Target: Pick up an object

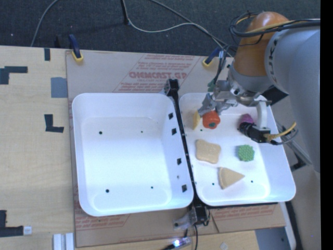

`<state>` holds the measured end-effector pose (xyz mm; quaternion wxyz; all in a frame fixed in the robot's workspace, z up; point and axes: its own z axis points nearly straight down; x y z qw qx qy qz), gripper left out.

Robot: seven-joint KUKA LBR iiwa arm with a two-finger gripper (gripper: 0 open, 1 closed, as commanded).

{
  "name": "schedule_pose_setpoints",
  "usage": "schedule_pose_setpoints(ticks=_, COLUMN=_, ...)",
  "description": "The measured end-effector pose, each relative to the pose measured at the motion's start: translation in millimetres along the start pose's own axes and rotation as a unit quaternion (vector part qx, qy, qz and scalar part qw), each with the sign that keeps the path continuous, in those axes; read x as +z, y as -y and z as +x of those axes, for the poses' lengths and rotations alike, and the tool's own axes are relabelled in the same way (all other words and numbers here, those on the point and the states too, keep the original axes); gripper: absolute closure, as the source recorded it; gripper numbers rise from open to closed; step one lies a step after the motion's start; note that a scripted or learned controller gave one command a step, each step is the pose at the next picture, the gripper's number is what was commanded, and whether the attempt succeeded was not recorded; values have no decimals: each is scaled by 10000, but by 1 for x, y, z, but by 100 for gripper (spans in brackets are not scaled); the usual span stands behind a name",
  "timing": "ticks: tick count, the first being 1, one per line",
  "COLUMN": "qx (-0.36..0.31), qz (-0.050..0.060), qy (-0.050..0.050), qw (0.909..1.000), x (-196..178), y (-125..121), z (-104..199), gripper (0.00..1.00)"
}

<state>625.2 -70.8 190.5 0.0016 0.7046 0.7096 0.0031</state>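
My gripper (pixel 214 107) hangs over the back of the right bin (pixel 276 189), at the end of the grey arm with the orange band. A red, tomato-like object (pixel 210 120) lies right beneath it, touching or nearly touching. A small yellow piece (pixel 195 120) sits just left of the red object, by the bin's inner wall. A tan toast-shaped slice (pixel 207 151) lies mid-bin. A green knobbly object (pixel 245 152) rests to its right. A pale wedge (pixel 229 177) lies toward the front. A pink object (pixel 246 120) shows at the right, partly behind the arm's cabling.
The left bin (pixel 88 191) stands beside the right one, joined by a black divider with clips (pixel 179 134). Both sit on a cardboard sheet (pixel 151 74) clamped at the back. Cables run across the dark floor behind the bench.
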Motion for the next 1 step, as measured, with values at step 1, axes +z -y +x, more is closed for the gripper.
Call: schedule_pose_setpoints(ticks=1, qx=-18, qz=37, qy=-7, qw=10000, x=7, y=-16, z=91, gripper=100)
